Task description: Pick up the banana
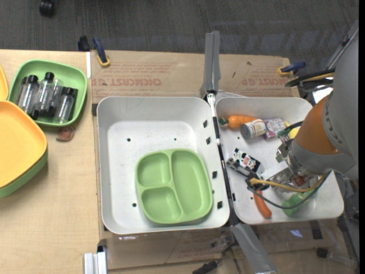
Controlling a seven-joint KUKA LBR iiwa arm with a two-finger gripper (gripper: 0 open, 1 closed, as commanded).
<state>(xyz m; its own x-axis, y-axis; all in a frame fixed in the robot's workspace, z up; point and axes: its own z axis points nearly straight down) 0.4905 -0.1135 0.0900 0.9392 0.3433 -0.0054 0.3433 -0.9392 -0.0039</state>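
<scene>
Our landmark is the green divided plate (171,184), which lies in the left white bin (114,130). Far to its left, on the wooden bench, sits a stack of orange plates (20,147). Above and to the left of the plate, a green tray (77,79) holds several small dark-capped bottles (45,96).

To the right of the plate, across the shared rims, is the right bin (228,110). At the bin's far side, up and to the right of the plate, lie an orange carrot-like toy (242,120) and, just beside it, a small jar (254,129) on its side. Level with the plate's top edge and nearer the rim lies a black-and-white packet (245,162). Right of the plate's lower half we see a pale yellow, elongated shape that we take for the banana (274,182), lying flat on the bin floor, with a slim orange piece (262,205) just below it and a green object (293,203) further right.

The arm (342,90) reaches in from the far right of the plate and bends steeply down into the right bin. Its orange band (319,133) faces us, and the wrist points nearly straight down. The gripper (295,178) sits low over the banana's right end, and the wrist largely hides it. We cannot tell whether it is spread or pressed together, or whether it touches the banana.
</scene>
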